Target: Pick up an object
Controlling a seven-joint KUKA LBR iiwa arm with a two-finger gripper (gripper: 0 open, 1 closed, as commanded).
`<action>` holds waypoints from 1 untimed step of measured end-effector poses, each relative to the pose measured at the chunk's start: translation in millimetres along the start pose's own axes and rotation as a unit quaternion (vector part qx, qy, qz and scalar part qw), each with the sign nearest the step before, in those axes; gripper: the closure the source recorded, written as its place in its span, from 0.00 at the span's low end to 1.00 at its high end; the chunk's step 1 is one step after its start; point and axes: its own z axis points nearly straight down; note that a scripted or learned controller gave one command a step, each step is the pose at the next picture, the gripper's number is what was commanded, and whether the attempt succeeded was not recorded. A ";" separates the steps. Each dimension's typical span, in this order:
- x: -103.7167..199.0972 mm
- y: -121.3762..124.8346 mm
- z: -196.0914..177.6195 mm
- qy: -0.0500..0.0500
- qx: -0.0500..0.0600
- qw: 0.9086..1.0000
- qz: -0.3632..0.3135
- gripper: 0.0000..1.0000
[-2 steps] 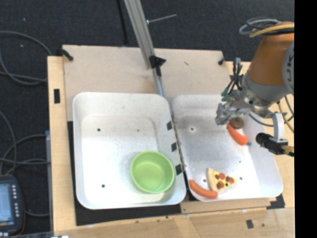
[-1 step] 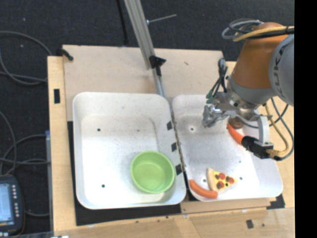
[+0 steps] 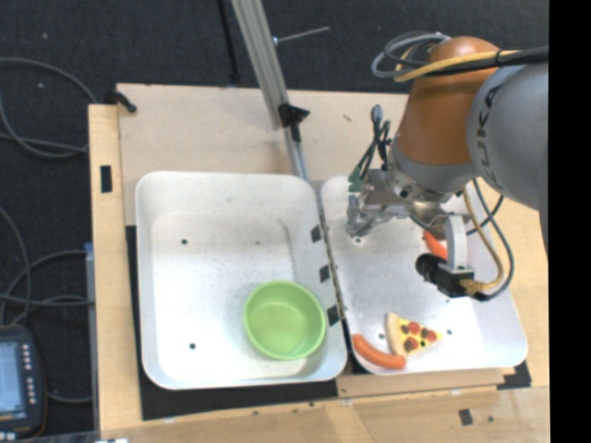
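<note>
Camera view showed the gripper [image 3: 358, 220] hanging low over the right bin's [image 3: 489, 335] back corner, probably lined up for a grab; I cannot tell how its jaws stood. A pizza slice [image 3: 407, 334] and sausage [image 3: 378, 353] lay at the front edge, well apart from it. A green bowl [image 3: 284, 318] sat in the left bin [image 3: 185, 247]. White letters on the arm were too cropped to read.

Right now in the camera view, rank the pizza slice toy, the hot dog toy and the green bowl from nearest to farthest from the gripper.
1. pizza slice toy, right bin, near its front edge, below the gripper.
2. hot dog toy, right bin's front left corner, a little farther.
3. green bowl, left bin, across the divider; close to the hot dog toy in distance, so this ranking is tentative.
</note>
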 end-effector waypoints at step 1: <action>55.2 1.3 -5.8 0.000 0.001 1.000 0.000 1.00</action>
